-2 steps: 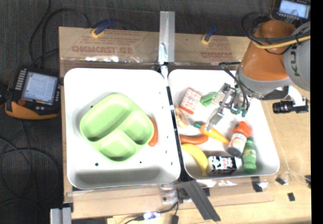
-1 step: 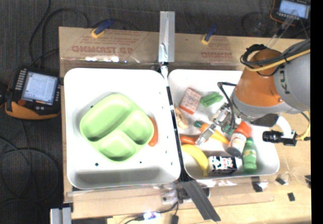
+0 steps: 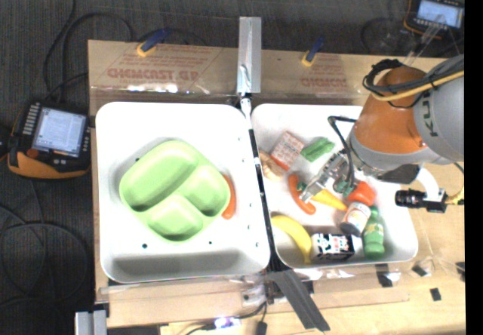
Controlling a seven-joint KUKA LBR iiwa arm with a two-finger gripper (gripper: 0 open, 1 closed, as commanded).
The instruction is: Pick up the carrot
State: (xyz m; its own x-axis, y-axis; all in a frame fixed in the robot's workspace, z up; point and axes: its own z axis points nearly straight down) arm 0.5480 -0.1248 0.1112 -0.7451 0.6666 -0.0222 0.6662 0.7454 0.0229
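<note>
An orange, carrot-like piece (image 3: 303, 204) lies in the right bin (image 3: 411, 247), left of centre. My gripper (image 3: 308, 190) is down in this bin, its tip right above and touching or nearly touching that piece. The grey arm with its orange band (image 3: 385, 126) reaches in from the right. A second slim orange carrot shape (image 3: 229, 201) lies in the left bin (image 3: 121, 265), against the right edge of the green divided plate (image 3: 175, 189).
Crowded around the gripper in the right bin are a snack packet (image 3: 287, 149), a green item (image 3: 317, 149), a yellow piece (image 3: 330, 198), a banana (image 3: 293, 234), a black-and-white box (image 3: 332, 244), a red-capped bottle (image 3: 359, 209) and a green bottle (image 3: 373, 239).
</note>
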